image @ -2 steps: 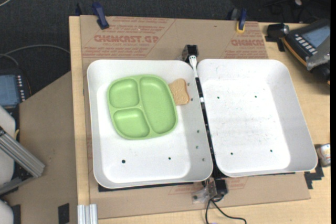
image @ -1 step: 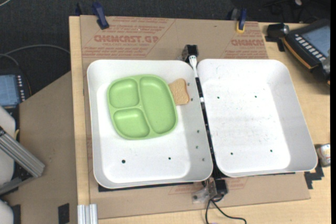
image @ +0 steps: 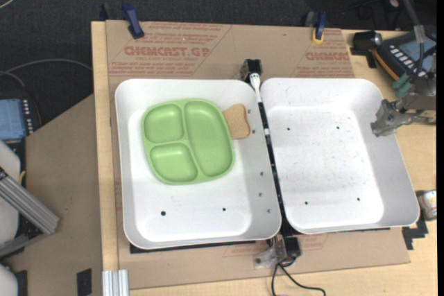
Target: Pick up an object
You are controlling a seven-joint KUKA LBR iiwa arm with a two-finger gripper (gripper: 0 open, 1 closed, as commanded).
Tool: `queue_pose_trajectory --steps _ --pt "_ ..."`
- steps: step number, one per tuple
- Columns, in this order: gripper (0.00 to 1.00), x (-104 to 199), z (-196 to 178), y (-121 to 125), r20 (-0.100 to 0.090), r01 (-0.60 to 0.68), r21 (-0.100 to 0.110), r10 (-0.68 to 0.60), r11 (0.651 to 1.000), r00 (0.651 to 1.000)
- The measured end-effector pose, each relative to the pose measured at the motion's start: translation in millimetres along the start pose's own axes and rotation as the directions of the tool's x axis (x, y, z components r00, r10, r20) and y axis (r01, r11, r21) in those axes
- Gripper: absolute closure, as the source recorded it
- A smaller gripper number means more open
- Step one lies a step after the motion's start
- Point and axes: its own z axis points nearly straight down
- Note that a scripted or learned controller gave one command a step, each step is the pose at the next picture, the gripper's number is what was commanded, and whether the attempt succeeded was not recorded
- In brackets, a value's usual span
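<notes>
The two white bins look like smooth plastic with a soft shine. The green plate in the left bin is smooth, matt plastic. The tan thing touching its right side looks rough and dull, like a sponge. The bench under them is flat brown cardboard, matt

Left bin: green plate w/ tan slice touching it fill upper part; lower strip open. Right bin floor open.
</notes>
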Motion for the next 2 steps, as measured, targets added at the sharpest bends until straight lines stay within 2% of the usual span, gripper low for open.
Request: queue_pose_trajectory --steps 1,2 --pt "1.0 -43.4 -53.9 11.8 0.007 -0.004 -0.021 0.004 1.0 1.0" --pt "1.0 -9.8 34.4 0.4 0.0 0.002 -0.004 -0.002 1.0 1.0"
